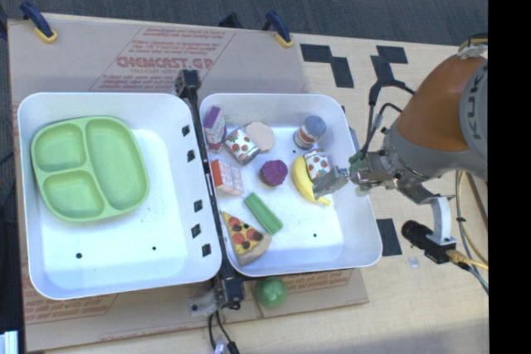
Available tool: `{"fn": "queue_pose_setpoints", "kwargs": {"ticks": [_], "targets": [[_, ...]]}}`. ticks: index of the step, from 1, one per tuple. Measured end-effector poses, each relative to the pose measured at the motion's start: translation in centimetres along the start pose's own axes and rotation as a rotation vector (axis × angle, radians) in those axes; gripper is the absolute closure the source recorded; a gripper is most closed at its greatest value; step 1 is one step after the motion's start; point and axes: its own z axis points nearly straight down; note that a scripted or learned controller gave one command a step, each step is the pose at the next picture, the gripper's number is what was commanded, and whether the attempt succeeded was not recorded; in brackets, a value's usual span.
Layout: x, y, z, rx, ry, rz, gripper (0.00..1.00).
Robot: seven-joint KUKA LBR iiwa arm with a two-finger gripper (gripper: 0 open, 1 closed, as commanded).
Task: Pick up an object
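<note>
The right bin [357, 220] holds several toy foods. A yellow banana [305, 185] lies near its right wall, with a red-and-white can [318, 165] touching its upper side. My gripper [338, 178] is low in the bin, just right of the banana and the can, at the end of the grey arm with the orange band [448, 99]. Nothing is visibly lifted. To the left lie a purple plum [274, 172], a green block [262, 212] and a pizza slice [245, 235].
A blue-lidded can [313, 129], a beige disc [261, 136], a patterned can [241, 146], a small carton [214, 127] and an orange pack [226, 176] fill the bin's upper left. The left bin [166, 253] bears a green divided plate [89, 167]. A green ball [269, 292] sits outside, below the bins.
</note>
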Motion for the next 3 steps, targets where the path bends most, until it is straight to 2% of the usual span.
{"fn": "queue_pose_setpoints", "kwargs": {"ticks": [1,2,3], "targets": [[-0.1,4.0,10.7,-0.001,-0.001,-0.004,0.0],[-0.1,4.0,9.7,0.001,-0.002,-0.008,1.0],[4.7,0.6,-0.1,-0.003,0.0,0.0,1.0]]}}
